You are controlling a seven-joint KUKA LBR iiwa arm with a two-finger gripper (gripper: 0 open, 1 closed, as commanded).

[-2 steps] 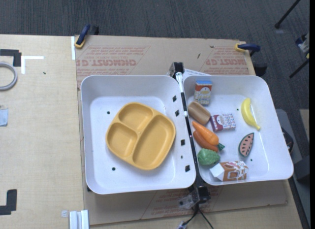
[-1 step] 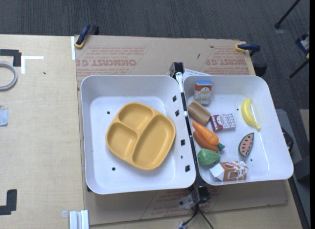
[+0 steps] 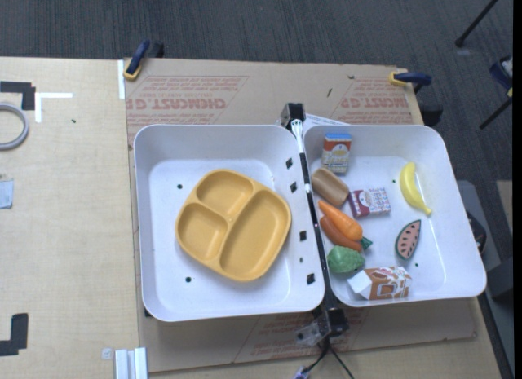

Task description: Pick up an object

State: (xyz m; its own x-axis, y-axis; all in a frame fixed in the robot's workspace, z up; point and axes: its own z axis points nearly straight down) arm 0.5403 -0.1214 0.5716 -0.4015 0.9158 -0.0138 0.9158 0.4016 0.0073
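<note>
Claw's grip cannot be told; white bins (image 3: 163, 279) rest on cardboard (image 3: 204, 96) over a tan bench (image 3: 65, 231), dark carpet (image 3: 245, 2) beyond.

Lab bench: clamped cardboard (image 3: 269, 96), white bins (image 3: 155, 231), toy food, cabling.

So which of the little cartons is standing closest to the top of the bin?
The small orange-and-white juice carton, upright in the right bin's top corner. The dark red carton sits mid-bin, and the orange-and-white milk carton lies near the bottom edge.
</note>
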